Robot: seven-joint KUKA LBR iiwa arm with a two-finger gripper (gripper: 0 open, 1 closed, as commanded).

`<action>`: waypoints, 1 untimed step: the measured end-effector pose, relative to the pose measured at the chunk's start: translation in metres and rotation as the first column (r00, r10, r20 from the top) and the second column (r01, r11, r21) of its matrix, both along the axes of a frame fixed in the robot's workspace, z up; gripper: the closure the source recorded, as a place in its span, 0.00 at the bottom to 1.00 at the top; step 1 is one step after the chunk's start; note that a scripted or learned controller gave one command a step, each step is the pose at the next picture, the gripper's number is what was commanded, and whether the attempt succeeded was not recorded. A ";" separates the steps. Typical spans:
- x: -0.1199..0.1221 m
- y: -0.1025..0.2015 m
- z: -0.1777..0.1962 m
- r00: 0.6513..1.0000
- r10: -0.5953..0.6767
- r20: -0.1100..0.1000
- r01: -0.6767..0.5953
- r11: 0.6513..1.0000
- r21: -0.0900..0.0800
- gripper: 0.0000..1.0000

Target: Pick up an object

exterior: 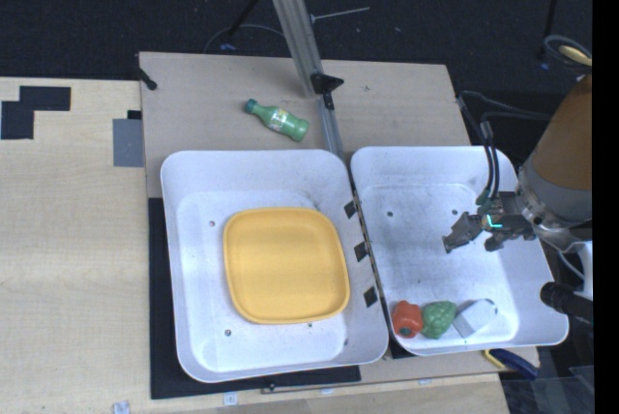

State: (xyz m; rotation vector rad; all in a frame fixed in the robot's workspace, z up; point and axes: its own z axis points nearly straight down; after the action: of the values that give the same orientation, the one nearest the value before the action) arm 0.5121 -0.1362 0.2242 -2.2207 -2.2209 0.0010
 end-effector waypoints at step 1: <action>0.000 0.000 0.000 1.000 0.000 0.000 0.000 1.000 0.000 0.00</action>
State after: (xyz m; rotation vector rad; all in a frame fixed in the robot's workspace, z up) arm 0.5121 -0.1362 0.2241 -2.2207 -2.2209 0.0010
